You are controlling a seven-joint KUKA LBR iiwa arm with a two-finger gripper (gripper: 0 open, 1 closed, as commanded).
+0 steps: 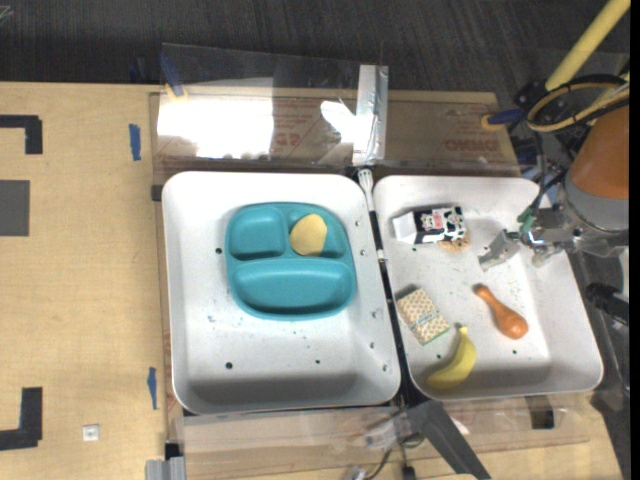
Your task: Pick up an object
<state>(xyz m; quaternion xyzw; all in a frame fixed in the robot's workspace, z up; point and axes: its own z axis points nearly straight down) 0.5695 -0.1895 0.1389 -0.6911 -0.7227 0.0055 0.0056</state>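
Jaws look spread and hold nothing, though I can't make out the gripper sharply. My arm, cut off at the frame's right, reaches over the right bin, where the carrot lies below the fingertips.

Left bin: teal divided plate near centre, yellow lemon-like fruit in its upper right compartment. Right bin: banana at the near edge, orange carrot-shaped item just right of it, patterned packet near the left wall, black-and-white printed box toward the far left corner. Gripper hangs over the right bin's far right part, apart from all items; clear plastic sheet lies on the table behind the bins.
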